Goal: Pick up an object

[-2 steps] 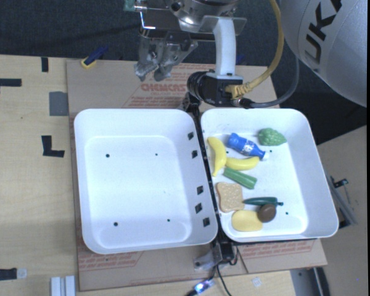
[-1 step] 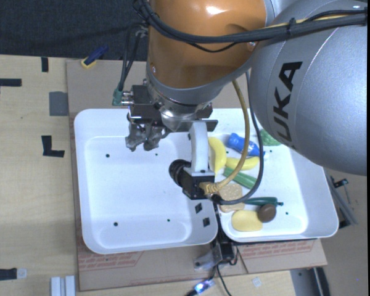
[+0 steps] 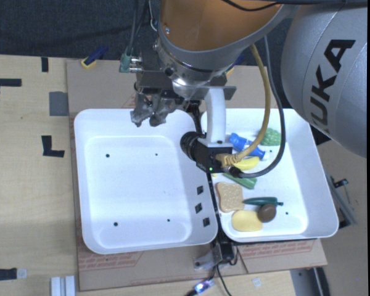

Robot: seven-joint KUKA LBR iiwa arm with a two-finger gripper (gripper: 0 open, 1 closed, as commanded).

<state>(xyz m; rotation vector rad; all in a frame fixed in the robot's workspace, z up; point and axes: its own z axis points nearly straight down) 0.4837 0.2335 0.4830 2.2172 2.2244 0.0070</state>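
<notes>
Two bins (image 3: pixel 89 165) on worktop | gripper (image 3: pixel 149 115) over left bin's far rim, I can't tell its state | toys heaped in right bin: cracker (image 3: pixel 229 196), yellow piece (image 3: pixel 246 221), blue piece (image 3: pixel 239 142) | I judge arm is between bins, nothing visibly held

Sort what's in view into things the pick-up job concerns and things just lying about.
Job: gripper; right bin and its pickable objects: cracker, yellow piece, brown piece, blue piece.

Lying about: left bin, cardboard sheet, black tape marks.
</notes>
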